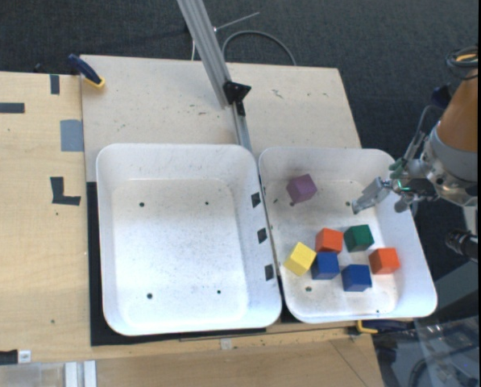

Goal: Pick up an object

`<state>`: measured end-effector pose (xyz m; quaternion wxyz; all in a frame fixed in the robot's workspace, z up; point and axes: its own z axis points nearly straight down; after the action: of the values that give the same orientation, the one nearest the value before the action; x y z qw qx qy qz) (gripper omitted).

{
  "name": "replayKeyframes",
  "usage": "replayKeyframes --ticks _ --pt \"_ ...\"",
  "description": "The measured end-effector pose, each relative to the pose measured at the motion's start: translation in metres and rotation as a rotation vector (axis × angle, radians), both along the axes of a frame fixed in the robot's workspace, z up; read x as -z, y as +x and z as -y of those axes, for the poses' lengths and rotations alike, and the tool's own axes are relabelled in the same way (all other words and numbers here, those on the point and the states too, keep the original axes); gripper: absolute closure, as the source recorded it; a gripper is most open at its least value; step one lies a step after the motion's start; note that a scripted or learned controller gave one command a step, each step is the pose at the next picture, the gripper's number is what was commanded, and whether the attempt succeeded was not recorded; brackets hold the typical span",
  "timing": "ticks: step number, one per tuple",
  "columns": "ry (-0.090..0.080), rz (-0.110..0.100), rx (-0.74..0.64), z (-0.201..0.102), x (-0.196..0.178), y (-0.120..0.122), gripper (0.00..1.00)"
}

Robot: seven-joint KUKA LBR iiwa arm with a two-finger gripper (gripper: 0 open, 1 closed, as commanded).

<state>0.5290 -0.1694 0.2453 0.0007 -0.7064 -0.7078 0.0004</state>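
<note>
The right bin [329, 155] holds several small cubes. A purple cube [301, 188] lies apart near the bin's back left. Toward the front cluster an orange cube [329, 239], a green cube [358, 237], a yellow cube [300, 258], two blue cubes [325, 265] [355, 277] and a red-orange cube [383, 260]. My gripper [385, 199] hangs over the bin's right side, above and behind the green cube. It is open, with nothing between its fingers. The purple cube sits well to its left.
The left bin [176, 240] adjoins the right one. A slanted metal bar [204, 35] runs from the top down to the bins' shared back edge. A blue and yellow clamp [87, 71] lies on the bench at the back left.
</note>
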Motion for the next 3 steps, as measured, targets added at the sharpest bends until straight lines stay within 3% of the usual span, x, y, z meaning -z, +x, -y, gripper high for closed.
replayKeyframes --ticks 1,3 --pt "0.000 0.000 0.000 0.000 0.000 0.000 0.00" --pt "0.001 -0.007 0.002 -0.003 0.108 -0.004 0.00"
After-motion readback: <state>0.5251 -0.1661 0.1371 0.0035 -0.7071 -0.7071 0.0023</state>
